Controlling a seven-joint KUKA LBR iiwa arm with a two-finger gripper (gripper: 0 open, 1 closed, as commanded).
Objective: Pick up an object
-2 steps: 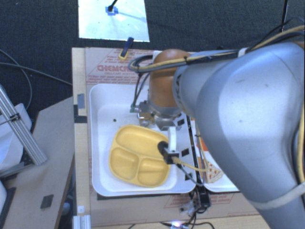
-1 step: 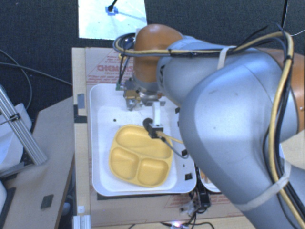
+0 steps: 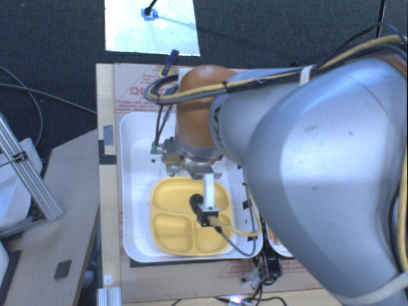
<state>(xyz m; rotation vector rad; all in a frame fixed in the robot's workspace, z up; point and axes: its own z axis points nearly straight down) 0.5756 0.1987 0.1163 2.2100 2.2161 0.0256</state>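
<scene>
A yellow divided plate (image 3: pixel 172 225) with three compartments lies in the near half of the left white bin (image 3: pixel 137 171). My gripper (image 3: pixel 191 171) hangs from the orange wrist band, right over the plate's far edge. From this angle the wrist hides whatever is beneath the gripper. Nothing is visibly held.
The grey arm covers the right bin, apart from a small strip (image 3: pixel 280 247) near the front. Cardboard (image 3: pixel 137 88) lies under the bins, with a pale sheet (image 3: pixel 150 18) on the dark floor behind. A wooden bench edge and metal rail (image 3: pixel 32 183) stand at the left.
</scene>
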